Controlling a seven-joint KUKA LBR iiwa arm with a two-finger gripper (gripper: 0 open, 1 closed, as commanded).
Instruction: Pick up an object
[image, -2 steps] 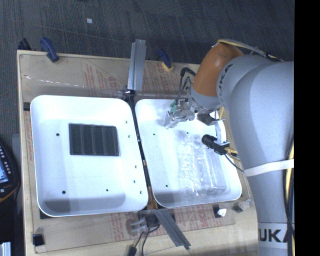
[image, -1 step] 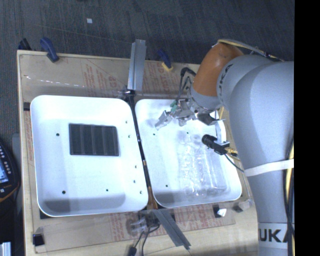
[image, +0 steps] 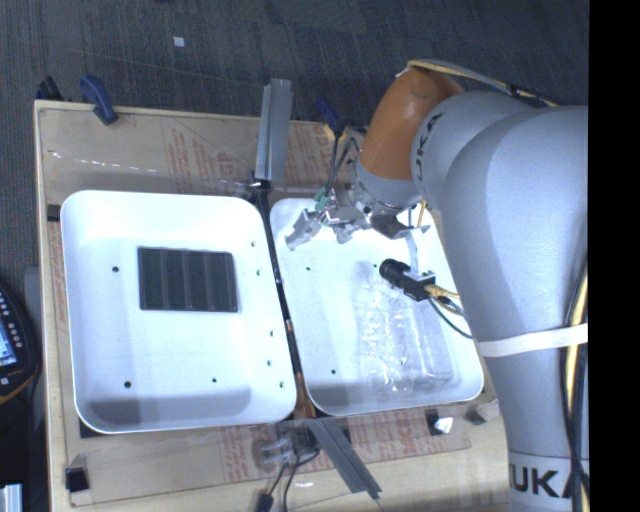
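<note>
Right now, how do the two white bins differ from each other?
The left bin holds a dark, ribbed rectangular pad lying flat near its middle; the right bin holds a clear, crinkly plastic item that is hard to make out. The left bin lies in open view, while the arm reaches over the right bin, its claw at the far end. Both are shallow, white and round-cornered.

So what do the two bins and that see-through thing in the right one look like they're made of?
Left bin and right bin: apparently moulded plastic, smooth white with a soft sheen. Clear object: probably thin transparent plastic, since the bin floor shows through it and it glints; what it is stays unclear.
</note>
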